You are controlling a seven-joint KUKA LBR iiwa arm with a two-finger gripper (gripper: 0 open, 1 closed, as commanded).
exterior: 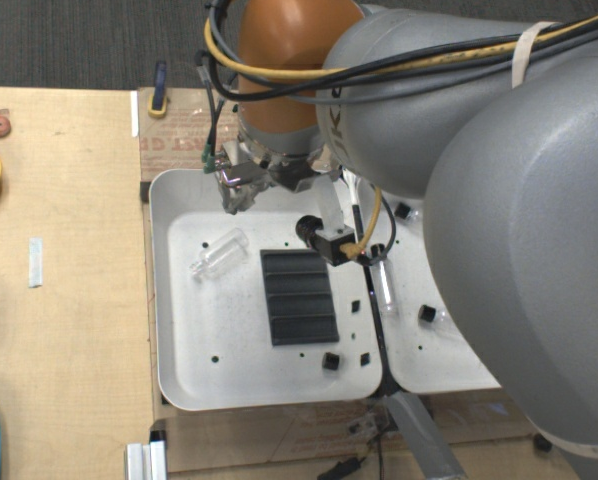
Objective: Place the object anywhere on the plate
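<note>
**Arm over the left bin, one clear object on its floor**

Two shallow white bins sit side by side on the tan wooden worktop (69, 268). The left bin (179, 368) holds one clear, glossy, tube-like plastic piece (219, 255) at about 10 o'clock, lying free on the floor, and one black ribbed rectangular plate (299, 296) near the centre. The end effector (241, 183) hangs at 12 o'clock over the bin's rim; whether it is spread or pressed together cannot be told.
</note>
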